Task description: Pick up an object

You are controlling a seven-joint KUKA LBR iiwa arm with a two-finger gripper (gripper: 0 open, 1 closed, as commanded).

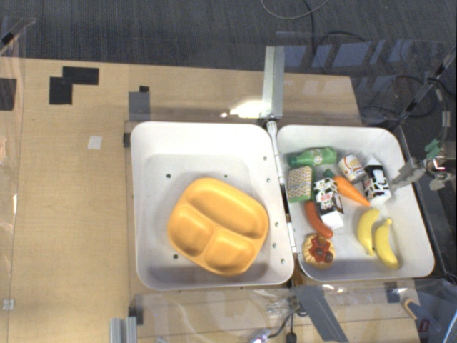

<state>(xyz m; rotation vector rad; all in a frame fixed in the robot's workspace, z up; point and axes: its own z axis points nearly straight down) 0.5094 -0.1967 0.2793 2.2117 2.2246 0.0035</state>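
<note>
Nothing is picked yet, we judge: the gripper [413, 171], whose state we cannot tell, sits at the right bin's [421, 263] three o'clock rim, beside the carton [376, 183].

Left bin [143, 213]: divided tray [217, 224] inside.
Right bin [414, 213]: bananas [378, 238] near right; carrot [351, 189] behind; perhaps a tart [318, 249] near left.

The right bin [418, 259] holds a cluster of toy foods: a green bottle [312, 156] lying on its side at the back, a green mesh pack [300, 184] just below it, two black-and-white cartons [328, 199], an orange carrot [351, 189] slanting between them, a red sausage [318, 220], a small pizza [318, 249] at the front, and two yellow bananas [378, 236] side by side.
</note>
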